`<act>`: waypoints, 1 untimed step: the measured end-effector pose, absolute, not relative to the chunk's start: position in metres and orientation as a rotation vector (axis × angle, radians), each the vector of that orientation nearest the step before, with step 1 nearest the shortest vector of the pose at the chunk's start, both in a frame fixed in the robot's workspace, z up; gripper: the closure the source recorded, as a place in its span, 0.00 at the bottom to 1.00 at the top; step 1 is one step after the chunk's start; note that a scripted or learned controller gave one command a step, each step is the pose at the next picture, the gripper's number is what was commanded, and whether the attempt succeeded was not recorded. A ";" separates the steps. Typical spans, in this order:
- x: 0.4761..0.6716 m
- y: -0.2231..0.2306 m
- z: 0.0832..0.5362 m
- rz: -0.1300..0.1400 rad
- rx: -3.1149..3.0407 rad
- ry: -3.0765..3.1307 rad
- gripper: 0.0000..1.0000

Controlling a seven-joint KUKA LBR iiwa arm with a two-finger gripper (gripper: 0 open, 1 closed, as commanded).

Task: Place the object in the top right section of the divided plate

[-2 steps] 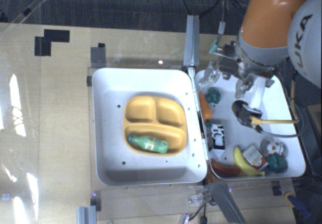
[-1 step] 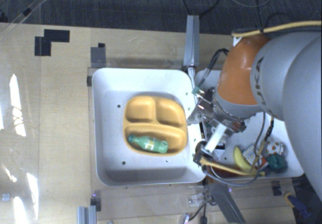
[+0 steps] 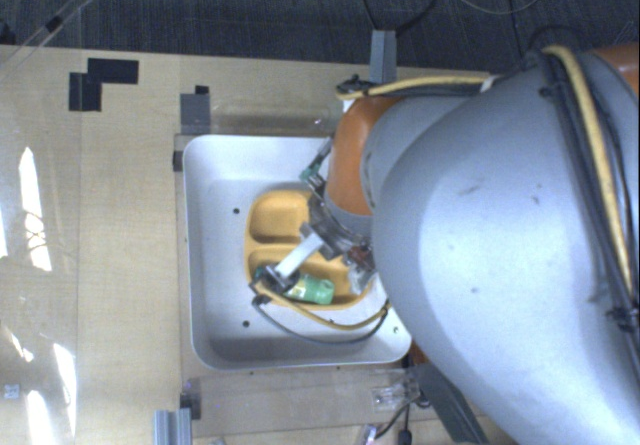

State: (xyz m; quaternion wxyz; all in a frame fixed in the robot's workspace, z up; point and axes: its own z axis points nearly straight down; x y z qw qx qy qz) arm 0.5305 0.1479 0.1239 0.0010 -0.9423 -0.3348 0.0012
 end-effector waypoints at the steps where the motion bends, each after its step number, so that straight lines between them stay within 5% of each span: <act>1: 0.609 0.147 0.100 -0.042 -3.092 -0.504 0.00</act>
